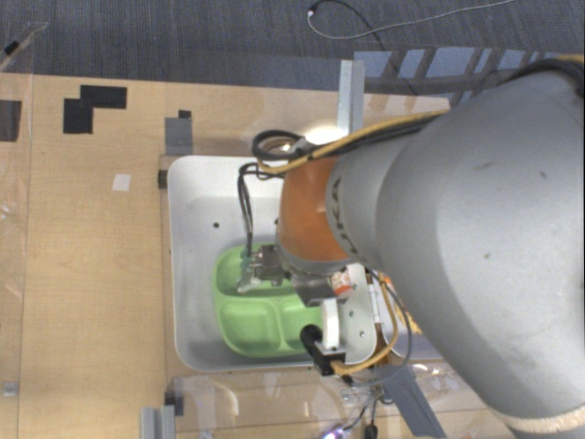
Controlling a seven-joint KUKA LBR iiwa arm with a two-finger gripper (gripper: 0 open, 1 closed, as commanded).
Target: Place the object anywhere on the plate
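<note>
The grey arm is reaching across from the right and is hanging over the white bin on the desk. A green divided plate is lying in that bin, its near compartments showing beside the wrist. The tool is hovering just above the plate's upper part, but the wrist is hiding its state and the object to be placed, so I cannot tell whether placement is done or pending.
</note>
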